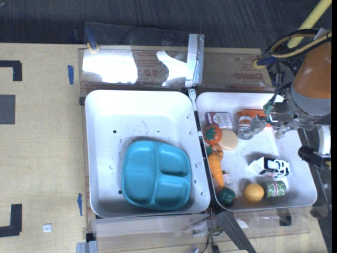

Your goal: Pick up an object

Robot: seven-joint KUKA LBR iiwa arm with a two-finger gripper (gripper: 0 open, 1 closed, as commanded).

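Gripper (pixel 256 125): hung over the right bin (pixel 305 165), fingers spread apart, holding nothing.
Red can (pixel 245 121): lay touching the fingertips.
Orange ball (pixel 254 192): well below the fingers.
Blue tray (pixel 157 175): left bin (pixel 105 120).

A light wooden bench (pixel 37 141) is holding two white bins side by side. The left bin (pixel 100 115) is sitting near the middle of the bench, and the right bin (pixel 300 188) is touching it, toward the bench's right edge. A clear shiny panel (pixel 137 62) is standing along the back edge behind the left bin. Black marks (pixel 13 70) and bits of blue tape (pixel 70 74) are lying on the bench's left side.
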